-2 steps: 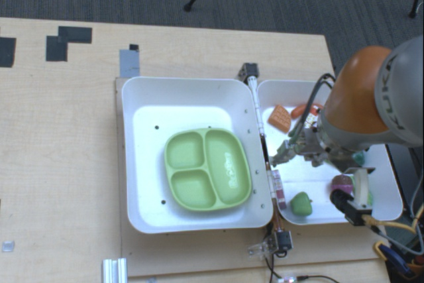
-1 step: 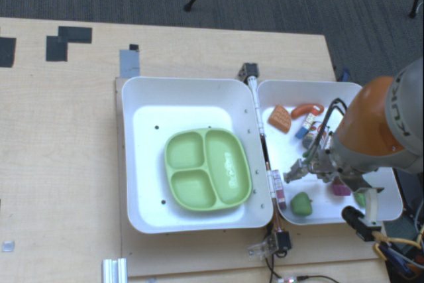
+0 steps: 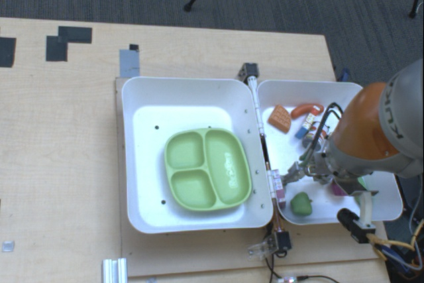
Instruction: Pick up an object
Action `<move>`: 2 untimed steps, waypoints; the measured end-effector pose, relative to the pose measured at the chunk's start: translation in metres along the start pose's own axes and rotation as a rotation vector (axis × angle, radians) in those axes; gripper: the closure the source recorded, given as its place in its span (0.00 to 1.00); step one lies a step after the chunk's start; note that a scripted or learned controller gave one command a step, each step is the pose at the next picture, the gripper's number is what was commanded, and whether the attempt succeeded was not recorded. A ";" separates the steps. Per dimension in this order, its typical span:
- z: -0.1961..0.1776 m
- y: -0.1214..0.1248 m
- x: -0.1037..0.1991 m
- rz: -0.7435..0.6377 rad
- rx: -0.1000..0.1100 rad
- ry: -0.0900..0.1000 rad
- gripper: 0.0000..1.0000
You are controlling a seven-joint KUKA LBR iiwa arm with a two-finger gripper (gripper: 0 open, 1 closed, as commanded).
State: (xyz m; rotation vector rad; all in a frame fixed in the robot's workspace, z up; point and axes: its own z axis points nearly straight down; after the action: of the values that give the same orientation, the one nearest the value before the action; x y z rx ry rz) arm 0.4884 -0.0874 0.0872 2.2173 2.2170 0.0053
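Green round obj [image 3: 301, 203] sits just below gripper [image 3: 299, 172] in right bin [image 3: 391, 209]; finger state can't be told, wrist blocks it. Descent should be centred over obj before closing.

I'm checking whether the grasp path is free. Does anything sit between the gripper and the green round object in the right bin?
Nothing visible does. The gripper hangs low in the right bin, and the green round object lies just below it in the picture, with bare white floor between them. The orange block and red piece lie farther back.
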 end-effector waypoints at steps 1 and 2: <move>-0.011 0.002 0.001 -0.001 -0.006 0.000 1.00; -0.011 0.002 0.001 -0.002 -0.006 0.000 0.00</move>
State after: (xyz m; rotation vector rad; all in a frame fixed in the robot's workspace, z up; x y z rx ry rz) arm 0.4905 -0.0865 0.0983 2.2126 2.2157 0.0120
